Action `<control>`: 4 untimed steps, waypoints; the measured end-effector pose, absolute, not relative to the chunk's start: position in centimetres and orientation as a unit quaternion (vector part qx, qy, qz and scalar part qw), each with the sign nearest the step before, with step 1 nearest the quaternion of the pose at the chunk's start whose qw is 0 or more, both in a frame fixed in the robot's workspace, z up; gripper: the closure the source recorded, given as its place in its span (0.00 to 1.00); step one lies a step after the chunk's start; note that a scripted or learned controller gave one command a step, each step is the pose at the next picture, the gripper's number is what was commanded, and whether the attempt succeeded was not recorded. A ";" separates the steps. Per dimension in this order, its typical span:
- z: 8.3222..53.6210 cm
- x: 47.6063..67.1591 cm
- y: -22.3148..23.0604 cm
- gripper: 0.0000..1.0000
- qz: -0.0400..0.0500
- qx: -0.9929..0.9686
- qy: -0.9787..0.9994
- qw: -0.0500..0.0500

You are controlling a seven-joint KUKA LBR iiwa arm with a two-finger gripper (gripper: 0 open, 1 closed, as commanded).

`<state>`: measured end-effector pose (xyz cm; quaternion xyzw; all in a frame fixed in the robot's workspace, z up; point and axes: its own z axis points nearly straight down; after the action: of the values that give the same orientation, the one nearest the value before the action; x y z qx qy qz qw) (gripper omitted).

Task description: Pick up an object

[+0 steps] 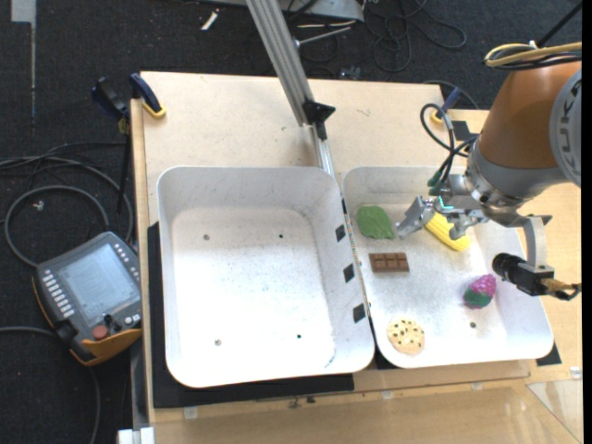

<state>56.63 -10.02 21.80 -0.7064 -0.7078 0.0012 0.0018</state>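
The right bin (541, 336) holds several small items. A yellow banana-like piece (448, 234) lies near its back wall, partly hidden under the arm's wrist. My gripper (437, 221) hangs just over it, open, with one silver finger (413, 218) splayed to the left and the yellow piece below the gap, not lifted. A green leaf-shaped piece (375, 221) lies just left of that finger. A brown chocolate bar (389, 263) sits in the bin's middle left. Near the front lies a round cookie (405, 335), and a purple and green piece (479, 289) rests at the right.
The left bin (176, 188) stands beside the right one, sharing a raised middle wall (350, 257). A slanted metal rail (282, 49) crosses the bench's back. A black part of the arm (523, 273) juts out over the right bin's right side.
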 end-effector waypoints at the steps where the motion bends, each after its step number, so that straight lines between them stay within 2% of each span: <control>1: 22.0 56.7 -10.0 0.00 0.000 -0.707 -0.707 0.000; 3: 9.6 57.4 -9.9 0.00 0.002 -0.708 -0.707 0.002; 4: 9.5 57.4 -9.9 0.00 0.000 -0.708 -0.707 0.000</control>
<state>57.37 -9.86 9.51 -0.7075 -0.7067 0.0003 0.0005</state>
